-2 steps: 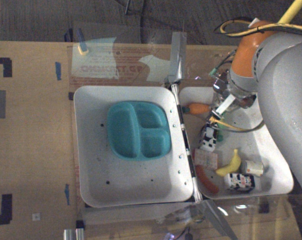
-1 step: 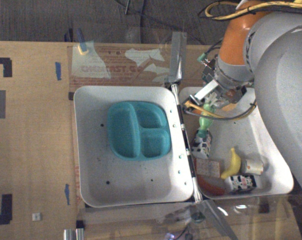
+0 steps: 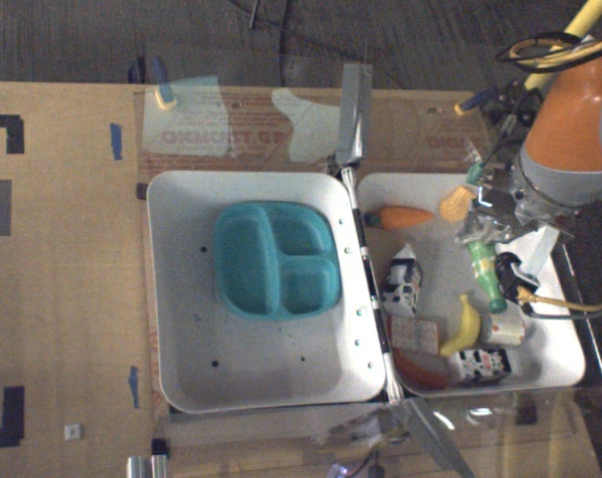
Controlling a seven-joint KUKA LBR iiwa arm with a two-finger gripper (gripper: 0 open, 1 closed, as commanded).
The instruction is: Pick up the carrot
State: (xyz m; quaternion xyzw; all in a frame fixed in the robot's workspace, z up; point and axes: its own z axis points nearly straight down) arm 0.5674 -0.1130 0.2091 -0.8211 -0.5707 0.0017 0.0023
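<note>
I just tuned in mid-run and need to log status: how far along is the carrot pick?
Nothing looks done yet: the carrot lies on the floor of the right bin, near its top left corner, with nothing gripping it. In hand: the gripper hangs over the bin's right side, apart from the carrot, beside the green bottle. Left: move across to the carrot, close on it, lift.
</note>
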